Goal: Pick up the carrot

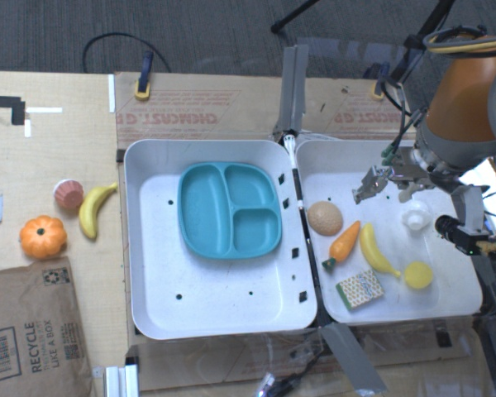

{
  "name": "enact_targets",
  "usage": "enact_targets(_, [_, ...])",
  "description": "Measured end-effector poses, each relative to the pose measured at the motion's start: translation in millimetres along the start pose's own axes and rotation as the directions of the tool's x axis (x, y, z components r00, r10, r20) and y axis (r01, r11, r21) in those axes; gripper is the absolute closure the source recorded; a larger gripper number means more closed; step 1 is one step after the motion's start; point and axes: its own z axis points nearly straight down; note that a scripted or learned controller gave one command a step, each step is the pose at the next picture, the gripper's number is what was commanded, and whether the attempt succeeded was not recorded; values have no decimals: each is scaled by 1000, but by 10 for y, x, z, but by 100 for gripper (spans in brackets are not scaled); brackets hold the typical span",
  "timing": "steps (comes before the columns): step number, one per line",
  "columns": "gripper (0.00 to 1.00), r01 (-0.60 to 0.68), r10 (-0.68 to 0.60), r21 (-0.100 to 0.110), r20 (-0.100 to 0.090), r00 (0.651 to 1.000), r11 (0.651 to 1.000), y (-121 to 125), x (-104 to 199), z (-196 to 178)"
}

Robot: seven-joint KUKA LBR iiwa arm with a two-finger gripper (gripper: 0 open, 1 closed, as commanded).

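Left bin [149, 246] and right bin [347, 160]: white. Divided plate [229, 209], well left of the gripper [393, 184]: teal. Carrot [344, 242], below-left of the gripper: orange body, green stem end. Egg-shaped item [324, 217] beside the carrot: tan. Banana [376, 251] and lemon [418, 275], below the gripper: yellow. Small box [360, 289]: green-and-white speckled pattern, yellow edge. Arm: grey, orange band [467, 89]. Gripper: grey metal. On the bench far left: orange pumpkin [43, 237], second yellow banana [94, 209], pinkish-red round item [69, 194]. Cardboard [33, 329]: brown, black print.
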Motion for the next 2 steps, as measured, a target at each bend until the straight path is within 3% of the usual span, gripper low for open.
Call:
enact_targets(1, [0,217,-217,-2,0,976,976,-400,119,1083])
enact_targets(2, [100,212,-212,1,-1,977,977,-403,108,1019])
